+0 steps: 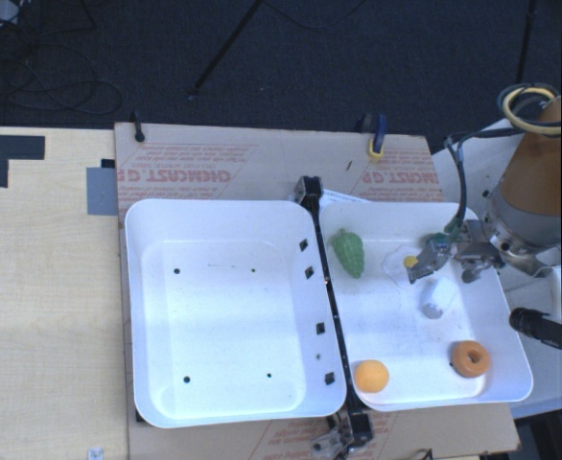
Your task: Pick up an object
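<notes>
Objects, namely a green piece [349, 253], orange ball [371, 376] and ring [470, 358], lie scattered in the right bin [497, 305]; the gripper [433, 264] hovers between them, its grip state impossible to tell

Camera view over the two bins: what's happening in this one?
The grey KUKA arm reaches in from the right, its gripper low over the right white bin. That bin holds a green bumpy object, an orange ball, a brown ring-shaped doughnut and a small pale object. Nothing is visibly gripped.
</notes>
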